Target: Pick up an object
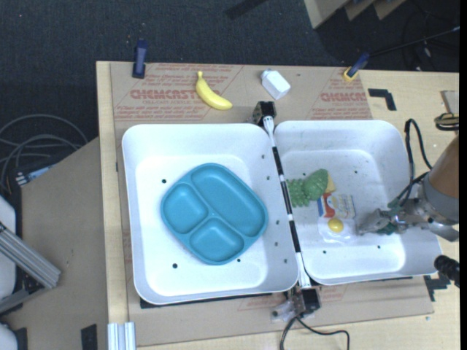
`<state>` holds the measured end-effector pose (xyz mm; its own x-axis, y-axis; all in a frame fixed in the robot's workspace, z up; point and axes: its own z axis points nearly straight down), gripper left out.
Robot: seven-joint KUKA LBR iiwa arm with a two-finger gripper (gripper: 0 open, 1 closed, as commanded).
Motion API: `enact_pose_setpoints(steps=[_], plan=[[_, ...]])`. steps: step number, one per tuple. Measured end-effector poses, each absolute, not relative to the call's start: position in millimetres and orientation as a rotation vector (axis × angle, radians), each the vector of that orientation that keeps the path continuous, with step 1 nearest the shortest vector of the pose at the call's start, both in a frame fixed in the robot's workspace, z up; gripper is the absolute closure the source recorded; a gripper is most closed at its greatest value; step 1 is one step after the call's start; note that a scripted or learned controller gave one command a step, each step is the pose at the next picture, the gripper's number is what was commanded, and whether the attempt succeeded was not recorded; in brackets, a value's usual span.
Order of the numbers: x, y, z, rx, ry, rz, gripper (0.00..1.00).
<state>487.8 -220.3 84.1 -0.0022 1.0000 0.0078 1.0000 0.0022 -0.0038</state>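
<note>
Green and leafy-looking, a soft toy-like object (309, 187) lies in the right bin (379, 141), close to the bin's left wall and the divider between the two bins. Just below and to its right sits a small clear packet with red, blue and white markings (338, 207), and touching that packet's lower edge is a small yellow piece (335, 226). These three things cluster in the left half of the right bin, near one another.

The gripper (372, 223) reaches in low from the right, its dark fingers pointing left toward the packet and the yellow piece, just beside them but apart from them. Whether the fingers are spread or closed cannot be told from this angle, and nothing is seen between them. Behind it the grey arm (444, 195) enters at the right edge, with a black cable (410, 152) looping above it.

The left bin (146, 217) holds a blue three-compartment tray (213, 212), lying flat and turned at a slant.

On the cardboard-covered counter (168, 93) behind the bins lie a yellow banana (211, 94) and a small white block (276, 84), well apart from each other.
</note>
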Motion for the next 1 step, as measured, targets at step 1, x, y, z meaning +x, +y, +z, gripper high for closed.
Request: enact_pose_setpoints(steps=[1], plan=[[539.0,-219.5,167.0,-2.222,-2.225,-0.002,0.0]])
